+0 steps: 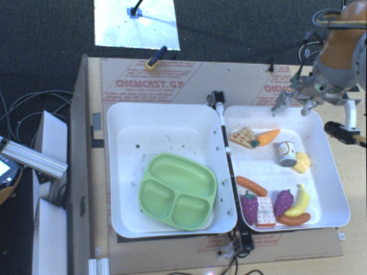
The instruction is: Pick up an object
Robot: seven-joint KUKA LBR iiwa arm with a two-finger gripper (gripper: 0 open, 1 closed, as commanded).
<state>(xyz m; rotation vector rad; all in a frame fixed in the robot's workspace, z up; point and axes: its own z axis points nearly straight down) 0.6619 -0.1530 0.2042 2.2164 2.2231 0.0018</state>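
Note:
The right bin (330, 153) holds several toy foods: a waffle (242, 137), a carrot (267, 136), a small can (285, 153) lying beside a yellow piece (302, 162), a sausage (251, 185), two purple grape bunches (284, 201), a small red and white box (264, 211), a banana (299, 202) and a red hot dog (293, 219). My gripper (293, 105) hangs above the far rim of the right bin, up and right of the carrot. Its fingers are spread apart with nothing between them.
The left bin (123, 153) holds a green divided plate (178, 191). A black and white brush handle (222, 125) lies along the rims between the bins. Cardboard lies under both bins, and a yellow and black tool (155, 58) rests at its far edge.

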